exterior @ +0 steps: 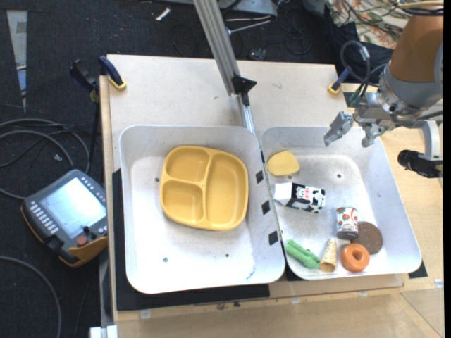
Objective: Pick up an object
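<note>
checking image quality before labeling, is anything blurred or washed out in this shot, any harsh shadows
Camera view: lighting is even and soft, with only faint shadows beside the yellow tray and the small items in the right bin; the arm's orange band at the upper right looks softer than the bench; the gripper is a little soft; the dark floor at left loses detail.

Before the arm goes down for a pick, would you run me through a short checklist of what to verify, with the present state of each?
1. Gripper carries nothing: ok, fingers spread, nothing between them.
2. Gripper above the right bin: ok, over its far edge.
3. Gripper lined up over a target: not ok, no object lies beneath it.
4. Isolated target available: ok, the yellow chip lies apart from the others.
5. Near corner uncluttered: not ok, can, cookie, donut and cone crowd together.
</note>
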Robot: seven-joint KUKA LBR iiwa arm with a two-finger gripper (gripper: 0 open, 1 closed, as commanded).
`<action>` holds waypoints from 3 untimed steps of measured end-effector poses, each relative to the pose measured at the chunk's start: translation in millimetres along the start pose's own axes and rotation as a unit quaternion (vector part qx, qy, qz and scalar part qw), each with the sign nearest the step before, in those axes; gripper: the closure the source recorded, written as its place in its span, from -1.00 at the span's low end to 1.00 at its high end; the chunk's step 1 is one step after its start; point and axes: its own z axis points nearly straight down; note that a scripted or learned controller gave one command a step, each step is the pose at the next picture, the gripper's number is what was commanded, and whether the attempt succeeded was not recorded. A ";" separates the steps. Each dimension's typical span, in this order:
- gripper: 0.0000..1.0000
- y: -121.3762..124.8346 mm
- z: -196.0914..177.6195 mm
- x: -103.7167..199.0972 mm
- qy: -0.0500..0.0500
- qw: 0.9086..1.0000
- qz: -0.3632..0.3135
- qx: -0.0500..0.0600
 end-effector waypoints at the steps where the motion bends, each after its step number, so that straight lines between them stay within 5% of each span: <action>1: -1.00 0.0 0.0 0.1 0.000 1.000 0.000 0.000; 3: -1.00 5.7 117.0 -14.7 0.000 1.000 0.002 0.003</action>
